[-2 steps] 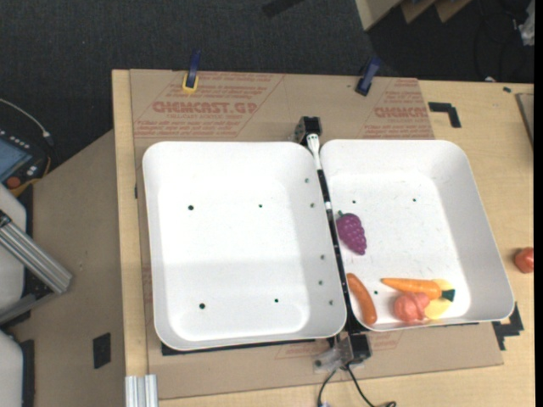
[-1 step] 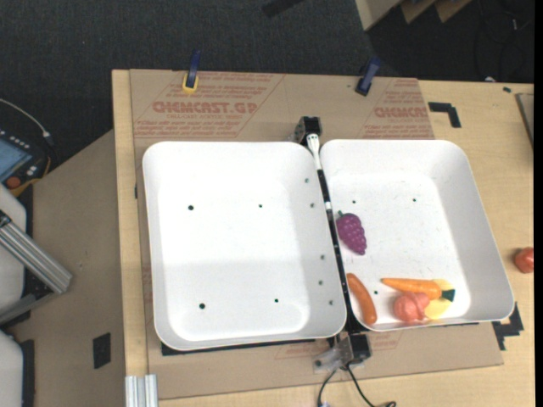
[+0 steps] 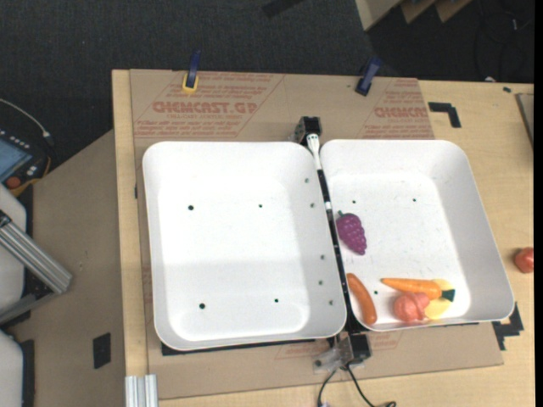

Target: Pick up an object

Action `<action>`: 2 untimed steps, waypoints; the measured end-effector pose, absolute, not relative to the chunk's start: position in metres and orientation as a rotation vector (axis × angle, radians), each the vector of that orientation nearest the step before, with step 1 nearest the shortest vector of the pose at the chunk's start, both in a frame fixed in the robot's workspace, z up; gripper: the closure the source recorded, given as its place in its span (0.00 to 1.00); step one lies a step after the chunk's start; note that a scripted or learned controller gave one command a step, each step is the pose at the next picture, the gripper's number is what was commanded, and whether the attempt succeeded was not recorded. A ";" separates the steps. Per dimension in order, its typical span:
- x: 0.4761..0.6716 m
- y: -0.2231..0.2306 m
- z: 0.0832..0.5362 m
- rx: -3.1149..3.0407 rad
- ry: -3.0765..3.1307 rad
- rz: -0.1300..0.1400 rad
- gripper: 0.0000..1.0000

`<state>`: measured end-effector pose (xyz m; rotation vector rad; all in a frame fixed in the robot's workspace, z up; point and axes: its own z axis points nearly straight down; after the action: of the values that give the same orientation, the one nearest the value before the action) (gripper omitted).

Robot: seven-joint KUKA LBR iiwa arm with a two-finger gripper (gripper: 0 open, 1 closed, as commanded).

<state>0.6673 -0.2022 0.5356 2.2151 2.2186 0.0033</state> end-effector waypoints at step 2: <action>0.654 -0.223 0.536 2.221 2.220 -0.001 1.00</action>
<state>0.6536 -0.2235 0.5360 2.2211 2.2200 -0.0008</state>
